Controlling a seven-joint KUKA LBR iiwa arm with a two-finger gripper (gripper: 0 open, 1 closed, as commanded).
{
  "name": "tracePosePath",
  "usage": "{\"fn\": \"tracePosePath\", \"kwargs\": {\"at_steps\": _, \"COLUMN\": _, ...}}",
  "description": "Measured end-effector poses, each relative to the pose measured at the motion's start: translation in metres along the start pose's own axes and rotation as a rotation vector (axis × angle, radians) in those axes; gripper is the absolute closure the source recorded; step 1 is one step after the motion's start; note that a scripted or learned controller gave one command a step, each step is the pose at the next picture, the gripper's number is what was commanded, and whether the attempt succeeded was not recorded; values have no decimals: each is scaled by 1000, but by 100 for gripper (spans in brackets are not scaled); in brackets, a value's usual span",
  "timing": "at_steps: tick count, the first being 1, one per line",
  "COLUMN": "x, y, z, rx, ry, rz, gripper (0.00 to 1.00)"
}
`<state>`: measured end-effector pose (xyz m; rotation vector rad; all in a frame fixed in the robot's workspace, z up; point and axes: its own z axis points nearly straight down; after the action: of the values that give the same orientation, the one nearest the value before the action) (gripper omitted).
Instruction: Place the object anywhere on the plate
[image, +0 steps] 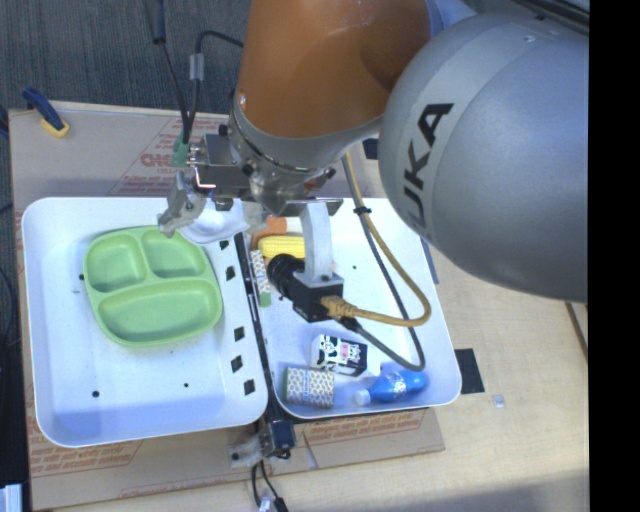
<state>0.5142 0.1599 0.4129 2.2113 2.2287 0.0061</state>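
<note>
A light green plate (150, 285) with three compartments lies in the left bin (60, 390). My gripper (200, 212) hangs at the far end of the bins, just past the plate's far right corner and over the divide between the bins. The big orange and grey wrist hides most of it. A pale shape (216, 229) sits right under the gripper; I cannot tell whether it is a held thing. In the right bin (440, 375) lie a yellow item (281, 244), a black-and-white patterned pack (340, 354), a patterned cylinder (310, 386) and a blue bottle (395, 384).
A black block (305, 290) on the arm with a yellow cable (385, 318) hangs over the right bin's middle. The arm's grey body covers the upper right. Cardboard lies under the bins, and a blue and yellow tool (45, 112) lies at the far left.
</note>
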Motion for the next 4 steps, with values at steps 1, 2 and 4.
{"fn": "tracePosePath", "kwargs": {"at_steps": 1, "x": 0, "y": 0, "z": 0, "rx": 1, "ry": 0, "rz": -1, "gripper": 0}}
{"fn": "tracePosePath", "kwargs": {"at_steps": 2, "x": 1, "y": 0, "z": -10, "rx": -3, "ry": 2, "rz": -9, "gripper": 100}}
{"fn": "tracePosePath", "kwargs": {"at_steps": 4, "x": 46, "y": 10, "z": -101, "rx": -1, "ry": 1, "rz": -1, "gripper": 100}}
